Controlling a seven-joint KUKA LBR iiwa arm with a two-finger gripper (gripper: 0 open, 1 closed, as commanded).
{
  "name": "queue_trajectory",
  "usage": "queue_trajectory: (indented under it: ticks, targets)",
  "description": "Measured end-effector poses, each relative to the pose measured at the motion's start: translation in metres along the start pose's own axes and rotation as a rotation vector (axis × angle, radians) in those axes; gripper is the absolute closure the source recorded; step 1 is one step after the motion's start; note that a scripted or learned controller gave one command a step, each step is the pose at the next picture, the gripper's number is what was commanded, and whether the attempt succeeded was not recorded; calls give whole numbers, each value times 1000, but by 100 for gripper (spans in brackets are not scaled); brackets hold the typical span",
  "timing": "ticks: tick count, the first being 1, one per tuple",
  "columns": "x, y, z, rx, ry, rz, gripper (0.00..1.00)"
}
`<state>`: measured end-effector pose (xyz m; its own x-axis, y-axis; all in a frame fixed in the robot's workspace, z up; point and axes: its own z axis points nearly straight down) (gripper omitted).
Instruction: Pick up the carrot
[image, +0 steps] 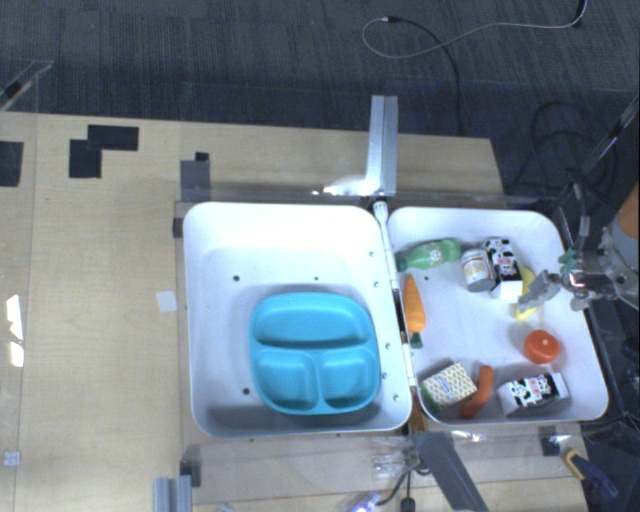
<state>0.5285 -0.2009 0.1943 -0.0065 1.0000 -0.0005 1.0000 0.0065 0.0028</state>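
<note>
The carrot (413, 305) is seen at the left wall of the right bin (575, 395), long axis running near-to-far along the divider. The gripper (545, 286) is placed well to its right, across the bin, above a yellow item (527, 309). Whether anything is held cannot be told. No label can be read.

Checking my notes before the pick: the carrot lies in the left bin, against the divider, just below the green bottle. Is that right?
Not quite. The camera view shows the carrot in the right bin, not the left one. The rest holds: it lies against the divider, just below the green bottle.
</note>
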Motion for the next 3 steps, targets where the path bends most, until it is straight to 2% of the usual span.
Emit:
queue_trajectory:
  ticks: [1, 2, 3]
  targets:
    - [5, -38, 104, -10, -2, 36, 0]
    - [7, -34, 92, -18, 0, 33, 100]
    - [5, 12, 104, -10, -4, -48, 100]
